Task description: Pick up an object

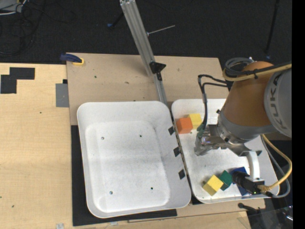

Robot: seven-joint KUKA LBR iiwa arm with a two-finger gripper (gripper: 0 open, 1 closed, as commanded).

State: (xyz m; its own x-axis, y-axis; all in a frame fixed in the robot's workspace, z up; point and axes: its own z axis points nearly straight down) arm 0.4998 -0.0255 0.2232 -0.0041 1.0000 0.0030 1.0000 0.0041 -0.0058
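Gripper (pixel 204 144) low over the right bin (pixel 195 182), among scattered blocks, nothing seen in its grasp.

Nearest candidates: orange block (pixel 184 124) and yellow block (pixel 196 119), just up and to the left of the tool, side by side near the bin's far left corner, orange hard against the divider wall. Second cluster toward the near edge: another yellow block (pixel 212 185) touching a green block (pixel 225 180), with a blue piece (pixel 239 172) beside them, partly under the arm. All roughly cubic, no long axis to line up on. Finger spread impossible to tell, tool blurred and half hidden by the wrist. Left bin (pixel 90 109) holding no blocks, only dark specks. Likely shortest reach: a small shift up-left to the orange or yellow block.
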